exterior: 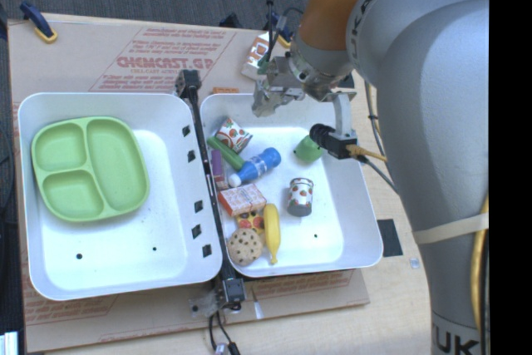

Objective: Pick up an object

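Observation:
My gripper (268, 101) hangs over the back edge of the right bin (359, 212), above and slightly right of a small patterned carton (233, 135). Nothing visible is held in it. In the right bin lie a blue bottle (258, 165), a green cup-like object (308, 149), a small can (300, 196), a red and white box (243, 199), a banana (271, 233), a cookie (243, 246) and a green and purple item (218, 160) along the left wall.
The left bin (125, 253) holds a green divided plate (90, 168). A printed packet (258, 54) lies on the cardboard behind the right bin. A black clip (189, 81) sits at the bins' shared back corner. The arm's bulk covers the right side.

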Controlling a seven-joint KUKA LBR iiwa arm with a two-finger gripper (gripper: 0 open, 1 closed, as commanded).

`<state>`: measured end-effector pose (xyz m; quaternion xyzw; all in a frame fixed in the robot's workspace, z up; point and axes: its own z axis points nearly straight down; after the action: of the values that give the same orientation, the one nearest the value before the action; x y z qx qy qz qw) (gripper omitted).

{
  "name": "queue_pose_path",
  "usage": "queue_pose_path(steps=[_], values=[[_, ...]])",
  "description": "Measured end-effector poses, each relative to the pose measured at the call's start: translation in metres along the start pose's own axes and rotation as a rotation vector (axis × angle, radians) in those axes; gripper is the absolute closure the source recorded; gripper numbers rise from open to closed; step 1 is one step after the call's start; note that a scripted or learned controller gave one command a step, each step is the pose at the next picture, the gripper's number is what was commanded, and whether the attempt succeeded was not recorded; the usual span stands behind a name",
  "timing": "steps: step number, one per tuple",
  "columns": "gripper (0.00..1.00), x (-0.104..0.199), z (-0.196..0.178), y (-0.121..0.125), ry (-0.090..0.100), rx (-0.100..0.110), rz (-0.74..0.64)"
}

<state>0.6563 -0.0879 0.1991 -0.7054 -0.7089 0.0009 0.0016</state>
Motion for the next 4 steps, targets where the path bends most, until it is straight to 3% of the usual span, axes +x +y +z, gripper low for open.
queue_pose_path(steps=[1,3,4], values=[[1.00,-0.037,-0.003,-0.019,0.000,0.001,0.001],[1.00,0.024,-0.002,0.000,-0.001,-0.003,-0.001],[1.00,0.030,0.008,-0.078,-0.002,0.000,0.000]])
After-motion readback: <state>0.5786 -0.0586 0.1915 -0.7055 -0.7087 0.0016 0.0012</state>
